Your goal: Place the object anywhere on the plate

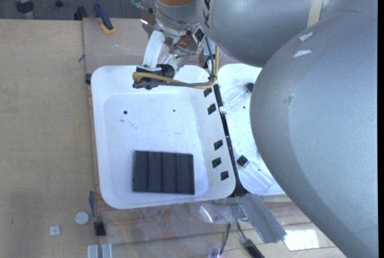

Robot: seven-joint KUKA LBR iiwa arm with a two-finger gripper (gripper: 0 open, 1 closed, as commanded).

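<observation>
Two bins side by side on desk (42, 131): L bin (111, 101), R bin (240, 110) just beside it. Flat slab (164, 172) in L bin, lying nr front wall, well apart from far wall. Gripper (170, 60) above L bin's far rim, twd R corner. Arm (312, 131) over R bin, hiding most of it. Small disc (81, 218) on desk, front-L of L bin. Clamp (105, 21) on desk behind L bin.

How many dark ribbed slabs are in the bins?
1: a dark ribbed slab low in the left bin. The arm covers much of the right bin; more may be hidden.
</observation>
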